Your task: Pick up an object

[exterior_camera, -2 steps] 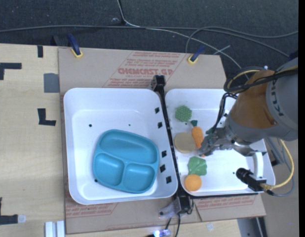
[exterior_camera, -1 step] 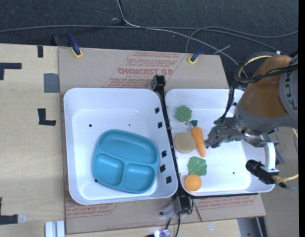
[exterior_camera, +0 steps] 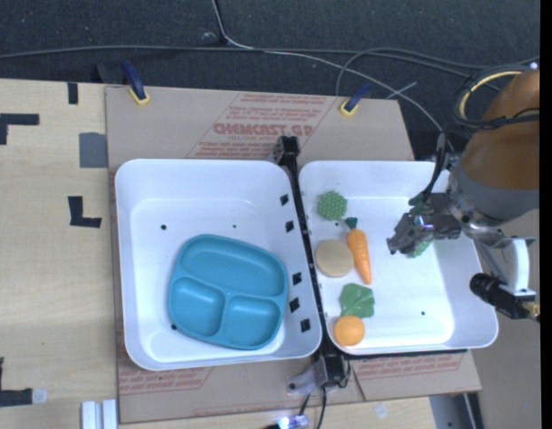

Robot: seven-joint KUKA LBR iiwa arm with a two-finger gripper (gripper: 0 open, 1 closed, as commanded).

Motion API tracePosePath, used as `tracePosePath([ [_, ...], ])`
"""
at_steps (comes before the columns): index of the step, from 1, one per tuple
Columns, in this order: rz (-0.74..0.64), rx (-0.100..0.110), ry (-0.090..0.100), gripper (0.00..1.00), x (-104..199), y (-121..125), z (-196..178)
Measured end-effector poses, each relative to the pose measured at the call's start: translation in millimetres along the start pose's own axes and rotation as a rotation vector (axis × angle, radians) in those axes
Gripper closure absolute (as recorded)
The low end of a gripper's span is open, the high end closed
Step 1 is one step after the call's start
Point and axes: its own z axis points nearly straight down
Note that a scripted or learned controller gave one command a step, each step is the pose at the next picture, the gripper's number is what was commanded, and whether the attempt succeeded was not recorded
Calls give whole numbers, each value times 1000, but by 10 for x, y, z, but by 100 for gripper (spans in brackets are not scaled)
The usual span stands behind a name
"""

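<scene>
The right bin [exterior_camera: 437,324] holds several toy foods along its left side: a green broccoli [exterior_camera: 331,206], an orange carrot [exterior_camera: 359,254], a beige round disc [exterior_camera: 333,258], a green leafy piece [exterior_camera: 357,300] and an orange ball [exterior_camera: 348,331]. My gripper [exterior_camera: 408,238] hangs low over the middle-right of this bin, to the right of the carrot. A small green thing [exterior_camera: 423,248] shows right against the gripper's lower edge. Whether it is held cannot be made out.
The left bin [exterior_camera: 138,195] holds a blue divided plate [exterior_camera: 228,290]. A black divider [exterior_camera: 298,231] runs between the two bins. Cables cross the dark floor behind the bench. The arm's grey and orange body [exterior_camera: 504,159] covers the right bin's far right corner.
</scene>
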Motion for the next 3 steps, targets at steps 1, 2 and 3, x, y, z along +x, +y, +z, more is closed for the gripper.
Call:
tracePosePath([
  [1, 0, 0, 1, 100, 1, 4, -189],
  [2, -2, 1, 0, 100, 455, 25, -47],
  [3, -4, 2, 1, 100, 1074, 113, 31],
])
